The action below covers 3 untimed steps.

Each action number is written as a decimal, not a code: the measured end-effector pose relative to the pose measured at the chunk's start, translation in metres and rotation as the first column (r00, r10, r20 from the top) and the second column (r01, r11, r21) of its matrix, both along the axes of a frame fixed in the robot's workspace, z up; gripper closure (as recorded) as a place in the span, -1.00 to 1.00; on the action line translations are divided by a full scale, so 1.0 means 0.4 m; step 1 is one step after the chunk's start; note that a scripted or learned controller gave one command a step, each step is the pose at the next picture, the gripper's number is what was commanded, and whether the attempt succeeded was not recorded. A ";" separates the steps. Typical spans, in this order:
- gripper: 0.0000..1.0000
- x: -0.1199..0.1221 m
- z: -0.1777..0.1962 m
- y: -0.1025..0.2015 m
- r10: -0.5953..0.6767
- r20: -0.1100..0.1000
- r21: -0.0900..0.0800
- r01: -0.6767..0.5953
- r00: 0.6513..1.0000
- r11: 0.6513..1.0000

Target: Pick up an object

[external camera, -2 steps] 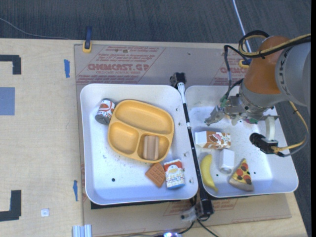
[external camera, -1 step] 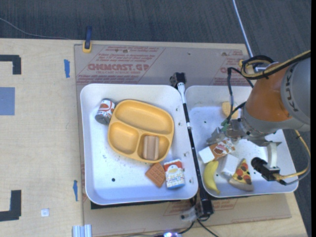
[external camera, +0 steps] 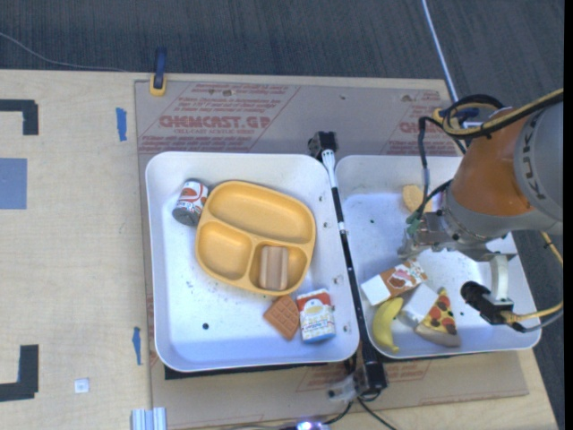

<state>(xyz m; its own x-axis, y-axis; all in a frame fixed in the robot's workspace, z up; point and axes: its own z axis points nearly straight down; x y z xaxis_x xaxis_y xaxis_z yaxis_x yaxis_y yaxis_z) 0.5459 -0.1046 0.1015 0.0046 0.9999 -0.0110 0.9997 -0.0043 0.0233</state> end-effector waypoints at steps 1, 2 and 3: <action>-1.00 -0.001 -0.001 0.000 0.000 -0.001 0.000 0.000 1.000 1.000; -1.00 -0.144 -0.027 0.026 0.004 -0.002 0.007 -0.004 1.000 1.000; 1.00 -0.141 0.000 0.015 0.000 0.005 -0.002 0.000 1.000 1.000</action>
